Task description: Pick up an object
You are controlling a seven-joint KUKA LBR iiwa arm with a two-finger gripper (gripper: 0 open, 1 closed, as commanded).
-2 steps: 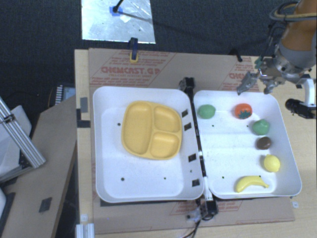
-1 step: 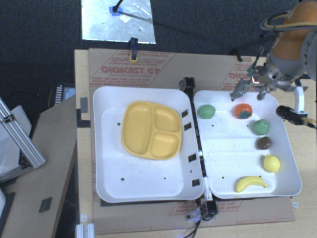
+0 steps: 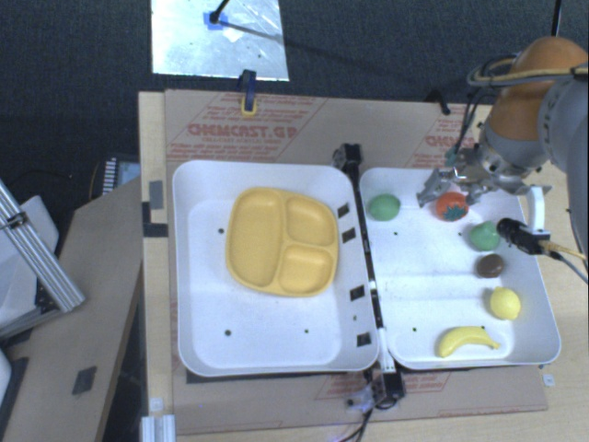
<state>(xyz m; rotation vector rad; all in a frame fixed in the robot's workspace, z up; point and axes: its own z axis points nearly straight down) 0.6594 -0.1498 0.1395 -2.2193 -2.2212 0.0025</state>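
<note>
1 orange-red round object sits in far part of right bin, directly under gripper; round, so no long axis to align. Metal fingers splay wide either side of it, nothing held. Judgement: straight descent suits. Outward: green ball to its left, second green ball nearer, then brown piece, lemon, banana.
</note>
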